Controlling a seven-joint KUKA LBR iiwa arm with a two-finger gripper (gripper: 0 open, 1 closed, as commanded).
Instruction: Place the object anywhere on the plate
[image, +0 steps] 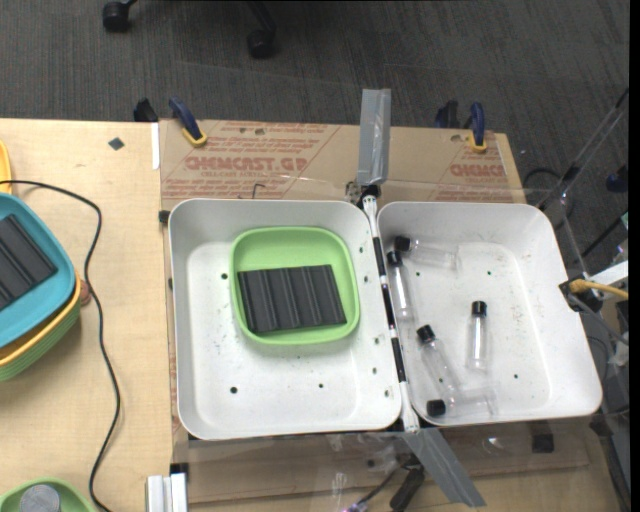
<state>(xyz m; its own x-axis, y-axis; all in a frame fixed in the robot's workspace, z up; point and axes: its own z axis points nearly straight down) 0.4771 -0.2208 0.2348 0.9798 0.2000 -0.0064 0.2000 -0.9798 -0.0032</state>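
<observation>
While the desk (80, 420) carries both bins, I note the left bin (200, 390) holds the green plate (293, 250), which bears a dark ribbed insert (290, 299). The right bin (540, 390) holds the candidate objects: several clear tubes with black caps. One tube (478, 335) lies near the bin's middle, long axis running roughly away from the camera, cap at the far end. Another tube (395, 285) lies along the left wall of this bin, just beside the divider. A third tube (432, 256) lies near the far wall, and more clear tubes overlap near the front wall at (455, 395); their outlines are hard to separate. The plate lies to the left of every tube, across the divider. I see no arm over the bins, so I cannot tell the state of the jaws.
</observation>
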